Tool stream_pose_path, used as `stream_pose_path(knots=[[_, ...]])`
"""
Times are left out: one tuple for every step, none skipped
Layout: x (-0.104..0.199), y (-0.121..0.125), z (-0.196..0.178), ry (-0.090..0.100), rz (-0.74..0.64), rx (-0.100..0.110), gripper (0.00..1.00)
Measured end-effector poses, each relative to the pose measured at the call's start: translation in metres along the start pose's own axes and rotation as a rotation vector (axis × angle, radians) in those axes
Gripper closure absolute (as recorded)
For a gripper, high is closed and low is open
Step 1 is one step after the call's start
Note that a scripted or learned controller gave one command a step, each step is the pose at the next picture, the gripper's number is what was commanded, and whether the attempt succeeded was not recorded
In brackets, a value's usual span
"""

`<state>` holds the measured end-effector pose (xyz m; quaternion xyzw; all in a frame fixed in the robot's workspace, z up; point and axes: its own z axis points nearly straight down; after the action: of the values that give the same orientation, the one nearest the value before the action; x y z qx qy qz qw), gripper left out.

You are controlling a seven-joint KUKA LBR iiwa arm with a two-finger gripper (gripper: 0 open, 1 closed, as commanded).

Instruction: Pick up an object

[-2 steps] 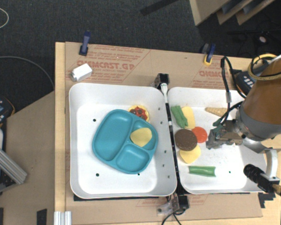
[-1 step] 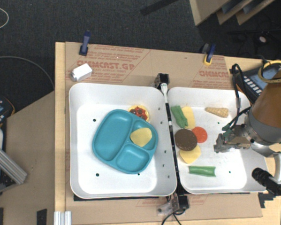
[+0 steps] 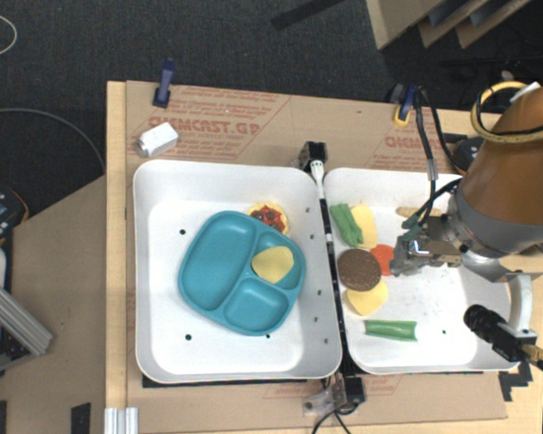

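My gripper [image 3: 407, 255] hangs low over the middle of the right bin [image 3: 446, 352], under the grey and orange arm. Just left of it lies a small orange piece [image 3: 382, 257], close to the gripper's tip; whether they touch I cannot tell. A brown round disc [image 3: 359, 269] sits left of the orange piece, with a yellow chunk [image 3: 367, 301] below it. A green pod [image 3: 391, 329] lies near the bin's front. A green strip [image 3: 346, 223] and a pale yellow piece [image 3: 366, 224] lie at the back left.
The left bin [image 3: 151, 341] holds a teal divided plate [image 3: 216, 272] with a yellow slice [image 3: 273, 264] on it, and a red-topped toy [image 3: 270, 216] behind the plate. A black divider clip [image 3: 315, 156] stands between the bins.
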<state>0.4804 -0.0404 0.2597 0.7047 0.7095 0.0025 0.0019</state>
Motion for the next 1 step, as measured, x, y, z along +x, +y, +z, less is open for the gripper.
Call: stream_pose_path(knots=[[-0.0895,-0.0017,0.001,-0.004,0.011,0.003,1.0]])
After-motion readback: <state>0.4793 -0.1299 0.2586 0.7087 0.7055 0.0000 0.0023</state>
